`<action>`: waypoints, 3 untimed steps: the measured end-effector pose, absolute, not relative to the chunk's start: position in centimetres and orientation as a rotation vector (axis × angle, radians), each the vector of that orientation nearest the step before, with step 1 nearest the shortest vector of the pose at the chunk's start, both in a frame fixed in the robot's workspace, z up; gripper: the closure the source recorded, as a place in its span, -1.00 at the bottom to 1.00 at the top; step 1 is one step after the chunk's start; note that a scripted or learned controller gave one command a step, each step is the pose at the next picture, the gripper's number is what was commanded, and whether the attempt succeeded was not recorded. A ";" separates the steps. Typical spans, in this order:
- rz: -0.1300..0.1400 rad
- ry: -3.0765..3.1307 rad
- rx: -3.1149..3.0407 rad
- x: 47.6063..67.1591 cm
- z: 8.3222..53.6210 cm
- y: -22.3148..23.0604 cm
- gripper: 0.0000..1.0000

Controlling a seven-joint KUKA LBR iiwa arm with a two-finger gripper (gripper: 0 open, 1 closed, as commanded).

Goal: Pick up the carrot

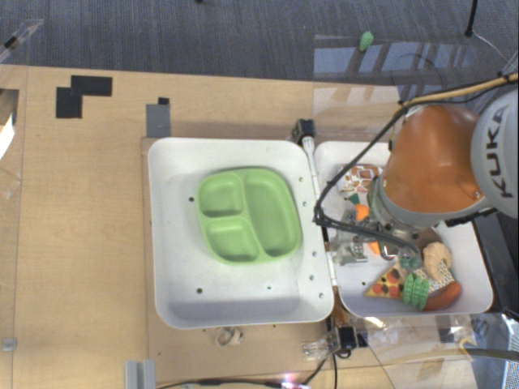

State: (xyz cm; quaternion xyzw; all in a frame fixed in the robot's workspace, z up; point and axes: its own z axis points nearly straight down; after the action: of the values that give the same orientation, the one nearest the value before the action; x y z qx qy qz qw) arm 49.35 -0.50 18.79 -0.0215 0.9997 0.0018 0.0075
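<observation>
Reaching in from the right, the grey arm (434, 164) with its orange band hung low over the right bin (478, 294), its bulk covering much of that bin. The tool (357, 248) sat near the bin's left wall, and whether it was open or closed could not be told. The carrot (360, 213), a small orange piece, lay just above the tool, partly hidden by black cable. A pizza slice (388, 284), a green toy (417, 290) and a sausage (442, 298) crowded the bin's near corner. In the left bin (174, 298) on the desk (73, 241) rested a green divided plate (246, 215).
</observation>
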 end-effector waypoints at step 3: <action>0.005 3.119 0.306 48.9 18.5 7.2 -1.00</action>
State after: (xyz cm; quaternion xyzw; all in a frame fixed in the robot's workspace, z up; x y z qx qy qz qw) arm 48.90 7.22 18.52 0.0977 0.9952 0.0015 0.0038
